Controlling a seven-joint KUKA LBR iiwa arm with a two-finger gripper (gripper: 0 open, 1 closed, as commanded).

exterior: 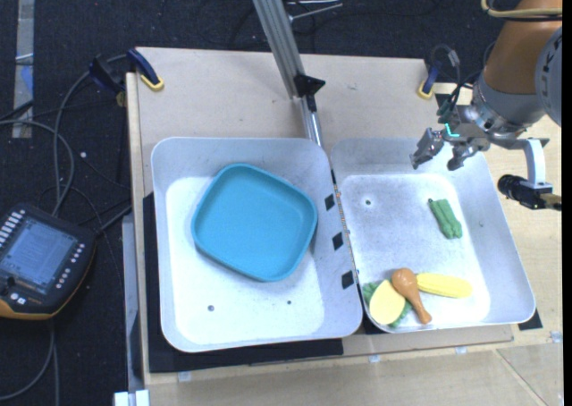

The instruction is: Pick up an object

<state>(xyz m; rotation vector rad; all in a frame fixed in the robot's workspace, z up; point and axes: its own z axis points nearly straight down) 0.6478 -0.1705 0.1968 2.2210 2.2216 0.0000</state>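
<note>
Hovering over the far edge of the right bin (500, 243), the gripper (442, 152) has its fingers spread and nothing between them.

Below it and well apart, a small green toy vegetable (445, 218) lies on the bin floor. At the near end of that bin sits a cluster: a yellow banana-like piece (443, 285), an orange-brown drumstick-shaped toy (409, 291) touching a yellow round slice (386, 303), with a bit of green (369, 290) beside them. The left bin (179, 216) holds a light-blue square plate (255, 221). Both bins rest on the wooden bench (223, 96), and the grey arm (523, 55) with its orange band enters from the right.
</note>
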